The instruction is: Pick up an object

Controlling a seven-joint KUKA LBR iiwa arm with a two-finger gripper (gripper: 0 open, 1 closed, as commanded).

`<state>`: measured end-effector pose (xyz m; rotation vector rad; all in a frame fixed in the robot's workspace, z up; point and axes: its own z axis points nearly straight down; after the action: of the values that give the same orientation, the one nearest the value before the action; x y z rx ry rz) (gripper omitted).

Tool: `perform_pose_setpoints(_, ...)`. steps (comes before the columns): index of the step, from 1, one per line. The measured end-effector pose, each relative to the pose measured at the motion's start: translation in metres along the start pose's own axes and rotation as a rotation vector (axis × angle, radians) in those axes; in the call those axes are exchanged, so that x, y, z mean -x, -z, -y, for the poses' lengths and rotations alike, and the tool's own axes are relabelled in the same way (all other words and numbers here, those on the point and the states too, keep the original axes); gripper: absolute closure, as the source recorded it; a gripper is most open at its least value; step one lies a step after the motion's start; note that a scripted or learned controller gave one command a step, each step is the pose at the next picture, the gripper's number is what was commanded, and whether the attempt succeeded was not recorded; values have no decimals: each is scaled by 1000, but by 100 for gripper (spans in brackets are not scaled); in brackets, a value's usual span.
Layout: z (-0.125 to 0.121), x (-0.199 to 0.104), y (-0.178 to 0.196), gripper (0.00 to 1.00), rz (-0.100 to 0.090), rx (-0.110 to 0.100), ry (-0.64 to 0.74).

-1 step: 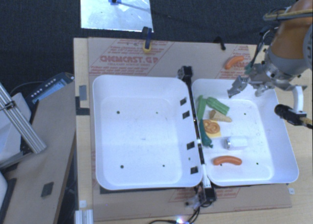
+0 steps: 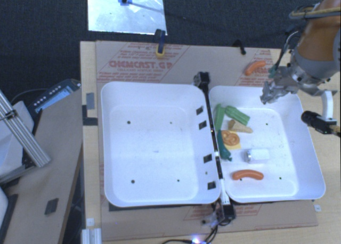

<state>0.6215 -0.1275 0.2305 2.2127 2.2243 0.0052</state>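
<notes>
Camera view: approach step, gripper [image 2: 268, 95] over right bin [image 2: 298, 147] far edge, jaws' state unclear, nothing visibly held; sausage [image 2: 248, 175] near edge; next, descend onto one object

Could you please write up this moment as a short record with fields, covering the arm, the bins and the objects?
arm: gripper above the far right corner of the right bin
right bin contents: green toy vegetables, orange sausage, white cylinder, yellow-orange ring-shaped piece
left bin: no objects seen in it
outside bins: second orange sausage on the board behind the right bin
grasp: nothing seen held
</notes>
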Motion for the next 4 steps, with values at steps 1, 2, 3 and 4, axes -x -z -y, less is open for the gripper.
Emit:
perform_pose_setpoints(1,22,-3,-129,100,5,8,-5)
perform_pose_setpoints(2,51,-40,-146,100,-1,-5,-1)
perform_pose_setpoints(3,16,-58,-39,100,1,9,2)
perform_pose_setpoints(4,6,-118,-24,100,-3,-1,5)
